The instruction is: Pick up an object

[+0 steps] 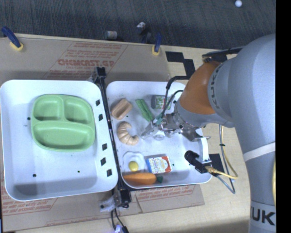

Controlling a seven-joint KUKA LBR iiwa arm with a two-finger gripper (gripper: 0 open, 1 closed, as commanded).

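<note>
The right bin [136, 87] holds several toy foods: a bread roll [120, 108], a croissant [127, 133], a green pod-like piece [144, 109], a small green-labelled can [158, 101], a fried egg [133, 165], a red-and-blue carton [158, 164] and a carrot [141, 179]. My gripper [154, 128] reaches in from the right and hangs low over the bin's middle, just right of the croissant and below the green piece. Nothing shows between its metal fingertips.
The left bin [9, 144] carries a green divided plate [63, 122]. A black divider [105, 125] runs between the bins. The grey arm with its orange band [199, 93] covers the right bin's right side. Clamps sit along the cardboard's far edge.
</note>
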